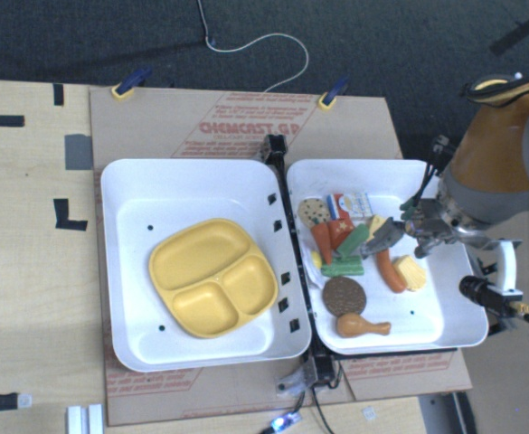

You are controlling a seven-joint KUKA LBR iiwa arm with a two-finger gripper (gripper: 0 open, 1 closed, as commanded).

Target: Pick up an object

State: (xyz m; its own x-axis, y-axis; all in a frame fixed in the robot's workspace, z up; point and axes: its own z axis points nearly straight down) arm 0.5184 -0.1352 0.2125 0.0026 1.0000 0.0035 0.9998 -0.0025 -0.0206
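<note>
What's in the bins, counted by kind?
Bins: 2
Yellow divided plate: 1
Toy food pieces in the right bin, counted as far as the pile lets me tell them apart (cookie, patty, drumstick, sausage): about 10
Total: about 13

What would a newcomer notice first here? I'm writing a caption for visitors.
First the yellow divided plate, alone in the left bin. Next, the bright heap of toy food in the right bin: a drumstick, a brown patty and a sausage. The gripper hangs over that heap, reaching in from the right.
</note>
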